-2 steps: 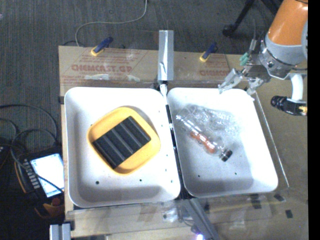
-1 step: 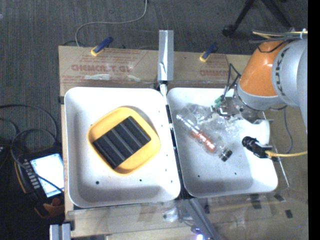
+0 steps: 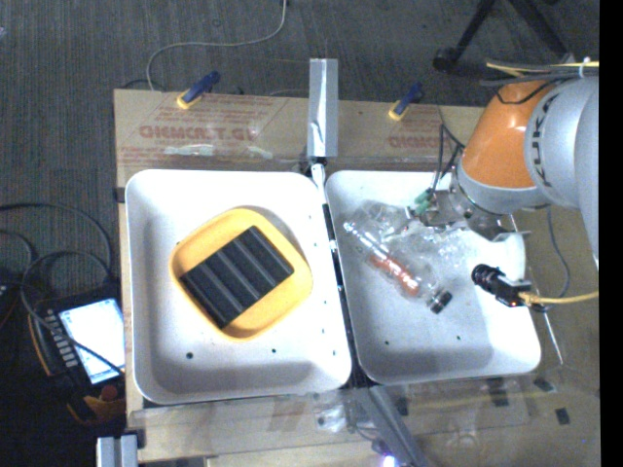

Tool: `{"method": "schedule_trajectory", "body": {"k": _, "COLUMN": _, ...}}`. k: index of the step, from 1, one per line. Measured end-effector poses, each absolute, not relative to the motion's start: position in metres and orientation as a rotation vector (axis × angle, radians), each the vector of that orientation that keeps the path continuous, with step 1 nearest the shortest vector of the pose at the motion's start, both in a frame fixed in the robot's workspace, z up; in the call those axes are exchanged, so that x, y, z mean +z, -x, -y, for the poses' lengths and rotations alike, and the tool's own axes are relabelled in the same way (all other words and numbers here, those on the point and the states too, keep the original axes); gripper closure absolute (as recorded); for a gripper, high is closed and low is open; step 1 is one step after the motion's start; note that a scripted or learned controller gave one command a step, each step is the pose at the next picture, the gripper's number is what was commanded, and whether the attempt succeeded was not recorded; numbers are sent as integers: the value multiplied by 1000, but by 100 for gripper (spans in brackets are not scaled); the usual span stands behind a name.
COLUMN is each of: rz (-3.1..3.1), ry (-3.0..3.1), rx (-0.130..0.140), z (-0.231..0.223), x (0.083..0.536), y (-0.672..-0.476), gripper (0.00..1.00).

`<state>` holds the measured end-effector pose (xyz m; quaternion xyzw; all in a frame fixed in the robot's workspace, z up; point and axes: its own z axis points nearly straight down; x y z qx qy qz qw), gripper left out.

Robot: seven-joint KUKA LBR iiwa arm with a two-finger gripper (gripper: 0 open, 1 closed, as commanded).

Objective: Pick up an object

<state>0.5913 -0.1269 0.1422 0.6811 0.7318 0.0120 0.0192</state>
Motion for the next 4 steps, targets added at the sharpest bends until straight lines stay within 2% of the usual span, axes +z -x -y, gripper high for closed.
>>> {"method": "schedule_trajectory", "body": {"k": 4, "rz": -2355, "ry": -1994, "rx": 44, "z": 124, "x": 140, "y": -594, "gripper": 0}}
